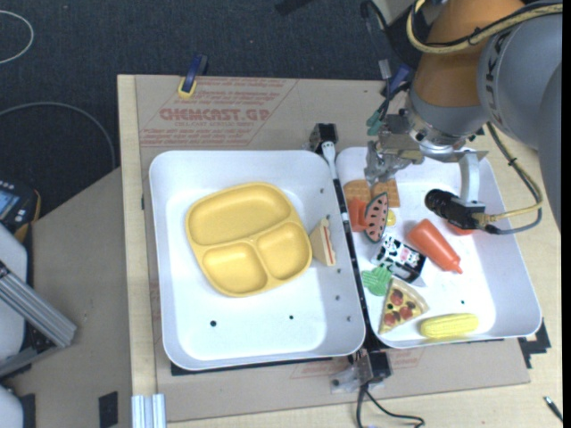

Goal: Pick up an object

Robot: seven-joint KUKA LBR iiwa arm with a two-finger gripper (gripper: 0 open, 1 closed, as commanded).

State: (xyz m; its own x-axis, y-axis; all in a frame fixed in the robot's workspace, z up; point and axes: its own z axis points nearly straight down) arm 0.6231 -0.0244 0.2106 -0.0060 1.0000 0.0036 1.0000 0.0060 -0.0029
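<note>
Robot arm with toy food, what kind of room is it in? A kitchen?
Probably a robot lab or workshop, not a kitchen. The robot arm reaches over two white bins on a bench, one holding toy food like a plastic corn cob, and loose cables lie on the floor.

Watermelon slice (376,213), red with green rind, lying flat near upper left corner of right bin (510,270), beside orange carrot (435,243).

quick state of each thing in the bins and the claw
claw: low over the right bin's far left corner
yellow tray: flat in left bin
sandwich: leaning on left bin's right wall
watermelon slice: lying below claw
pizza slice: flat
corn: on its side
</note>
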